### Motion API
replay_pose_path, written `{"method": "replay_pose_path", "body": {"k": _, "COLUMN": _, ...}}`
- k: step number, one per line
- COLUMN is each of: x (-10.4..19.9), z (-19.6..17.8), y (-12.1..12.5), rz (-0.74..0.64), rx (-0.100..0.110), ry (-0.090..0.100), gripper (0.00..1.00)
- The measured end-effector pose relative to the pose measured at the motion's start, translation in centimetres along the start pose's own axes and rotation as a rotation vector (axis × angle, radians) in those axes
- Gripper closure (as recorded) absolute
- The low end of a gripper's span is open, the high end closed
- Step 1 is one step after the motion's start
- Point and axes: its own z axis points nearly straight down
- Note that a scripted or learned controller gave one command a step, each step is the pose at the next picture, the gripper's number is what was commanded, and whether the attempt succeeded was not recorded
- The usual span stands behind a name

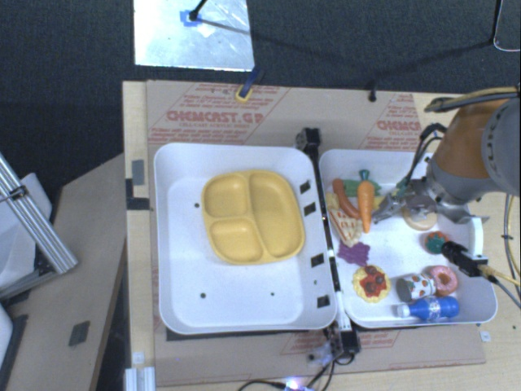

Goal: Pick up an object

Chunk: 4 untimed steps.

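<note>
**Gripper low beside the carrot**

The carrot lies at the right bin's ten o'clock, tip toward six. It looks like light, stiff, smooth plastic, likely to slip; a grip across the thick upper body seems safest. The gripper sits just at the carrot's three o'clock, low over the bin. Whether its fingers stand apart or together I cannot tell; nothing shows between them.

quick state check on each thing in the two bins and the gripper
yellow tray: flat in the left bin, compartments bare
carrot: lying loose in the right bin
pizza: lying flat
blue bottle: on its side
donut: lying flat
gripper: low beside the carrot, holding nothing visible
</note>
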Motion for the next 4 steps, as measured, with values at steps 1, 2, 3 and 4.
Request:
{"method": "replay_pose_path", "body": {"k": 1, "x": 0.0, "z": -1.1, "y": 0.2, "rz": -0.001, "rx": -0.005, "ry": 0.0, "gripper": 1.0}}
{"method": "replay_pose_path", "body": {"k": 2, "x": -0.4, "z": -5.5, "y": 0.2, "rz": -0.002, "rx": 0.002, "ry": 0.003, "gripper": 1.0}}
{"method": "replay_pose_path", "body": {"k": 3, "x": -0.9, "z": -11.9, "y": 0.9, "rz": -0.003, "rx": -0.001, "ry": 0.002, "gripper": 1.0}}
{"method": "replay_pose_path", "body": {"k": 4, "x": -0.9, "z": -13.6, "y": 1.1, "rz": -0.004, "rx": 0.003, "ry": 0.003, "gripper": 1.0}}
